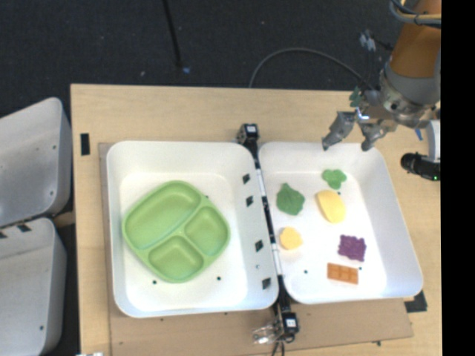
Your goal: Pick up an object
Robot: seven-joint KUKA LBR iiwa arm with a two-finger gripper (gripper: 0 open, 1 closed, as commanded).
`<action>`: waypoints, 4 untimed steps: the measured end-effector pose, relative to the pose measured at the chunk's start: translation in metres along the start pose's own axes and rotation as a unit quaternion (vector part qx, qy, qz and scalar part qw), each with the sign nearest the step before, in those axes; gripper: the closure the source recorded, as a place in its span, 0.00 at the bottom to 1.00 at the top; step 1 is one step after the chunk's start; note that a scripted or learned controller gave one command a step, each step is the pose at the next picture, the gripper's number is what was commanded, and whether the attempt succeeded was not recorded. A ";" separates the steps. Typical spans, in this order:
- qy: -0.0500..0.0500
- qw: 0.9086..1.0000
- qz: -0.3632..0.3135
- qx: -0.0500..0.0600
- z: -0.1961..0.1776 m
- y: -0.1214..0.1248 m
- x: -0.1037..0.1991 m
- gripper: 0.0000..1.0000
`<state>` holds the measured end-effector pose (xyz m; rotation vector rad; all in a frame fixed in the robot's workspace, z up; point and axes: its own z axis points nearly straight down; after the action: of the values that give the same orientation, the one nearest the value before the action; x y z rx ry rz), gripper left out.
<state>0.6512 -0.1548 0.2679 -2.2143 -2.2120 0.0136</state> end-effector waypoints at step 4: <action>-0.002 1.000 -0.001 -0.004 0.166 0.011 -0.013 0.00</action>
<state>0.6600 -0.1675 0.1018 -2.2174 -2.2199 0.0086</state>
